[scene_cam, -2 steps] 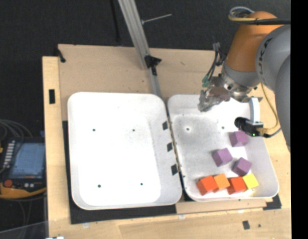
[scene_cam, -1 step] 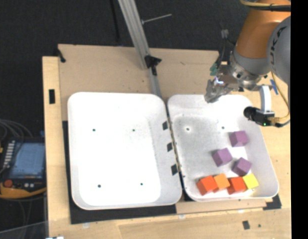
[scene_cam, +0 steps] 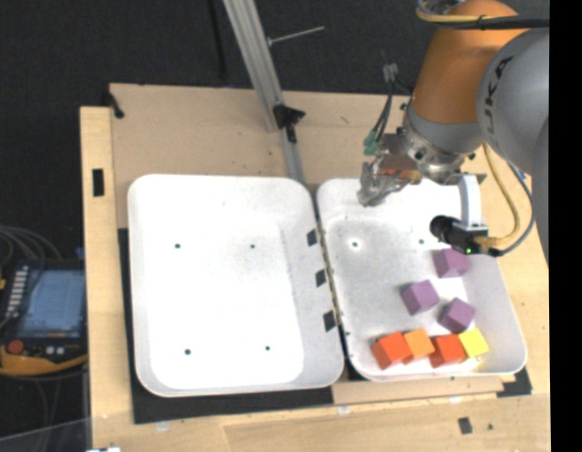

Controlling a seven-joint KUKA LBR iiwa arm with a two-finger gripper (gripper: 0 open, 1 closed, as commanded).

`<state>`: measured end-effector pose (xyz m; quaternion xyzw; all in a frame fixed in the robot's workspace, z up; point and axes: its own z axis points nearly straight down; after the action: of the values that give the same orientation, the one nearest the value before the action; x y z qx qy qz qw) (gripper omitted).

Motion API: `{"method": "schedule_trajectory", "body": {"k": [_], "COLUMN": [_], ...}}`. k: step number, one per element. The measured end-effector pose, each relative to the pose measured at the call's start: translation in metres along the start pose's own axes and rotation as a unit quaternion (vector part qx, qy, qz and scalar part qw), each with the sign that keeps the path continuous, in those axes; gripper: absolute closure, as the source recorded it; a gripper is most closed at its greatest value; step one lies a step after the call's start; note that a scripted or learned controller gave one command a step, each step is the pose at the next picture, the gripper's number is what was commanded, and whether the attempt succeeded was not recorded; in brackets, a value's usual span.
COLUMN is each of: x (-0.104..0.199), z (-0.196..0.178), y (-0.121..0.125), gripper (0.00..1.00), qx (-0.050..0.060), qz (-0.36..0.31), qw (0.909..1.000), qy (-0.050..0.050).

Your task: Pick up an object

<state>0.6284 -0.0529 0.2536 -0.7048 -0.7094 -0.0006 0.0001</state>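
The gripper (scene_cam: 378, 188) hangs over the far left corner of the right bin (scene_cam: 366, 271), and whether it is spread or closed I cannot tell from this slanted view; nothing shows in its grasp. By my reading we are at the approach step: no object is picked yet and the tool sits well apart from every block.

Above it, the wrist tilts down and to the left, the orange band (scene_cam: 456, 55) rising behind it and the grey arm (scene_cam: 522, 92) coming in from the right, with cables looping down past a small black unit (scene_cam: 451, 231) with a green light.

Now the targets. They all sit in the near right part of the same bin: three purple blocks, one (scene_cam: 450, 263) near the right wall, one (scene_cam: 420, 297) toward the middle, one (scene_cam: 456, 314) below. Along the near edge runs a row: an orange-red block (scene_cam: 393, 349), an orange block (scene_cam: 419, 343), a red block (scene_cam: 448, 349), a yellow block (scene_cam: 474, 344), packed touching.

The next move calls for travel toward the near right side, then a descent. The middle purple block stands apart from its neighbours, probably the easiest pick; the packed row looks riskier.

The left bin (scene_cam: 225, 281) lies beside.
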Motion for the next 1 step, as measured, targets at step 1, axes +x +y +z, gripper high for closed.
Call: {"method": "schedule_trajectory", "body": {"k": [1], "x": [0.0524], "z": [0.0119], "y": [-0.0212], "gripper": [1.0], "qx": [0.001], "qz": [0.0], "qw": [1.0], "qy": [0.0]}}
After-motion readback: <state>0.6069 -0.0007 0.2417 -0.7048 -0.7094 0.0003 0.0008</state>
